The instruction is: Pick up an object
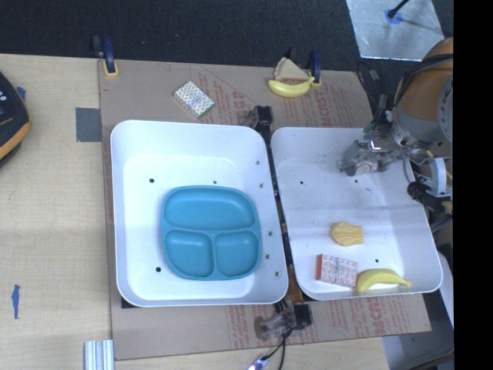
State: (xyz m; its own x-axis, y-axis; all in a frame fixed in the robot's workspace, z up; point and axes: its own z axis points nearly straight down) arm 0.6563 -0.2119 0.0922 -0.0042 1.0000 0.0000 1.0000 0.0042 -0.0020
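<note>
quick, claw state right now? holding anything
claw: over the upper part of the right bin, nothing visible between its tips; open or shut cannot be told.

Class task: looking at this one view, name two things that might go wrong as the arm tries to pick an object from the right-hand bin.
1. The banana and the small packet touch at the right bin's near wall, so a grasp may catch both or slip.
2. The gripper hangs far from the yellow lump, so closing there would likely grab nothing.
</note>
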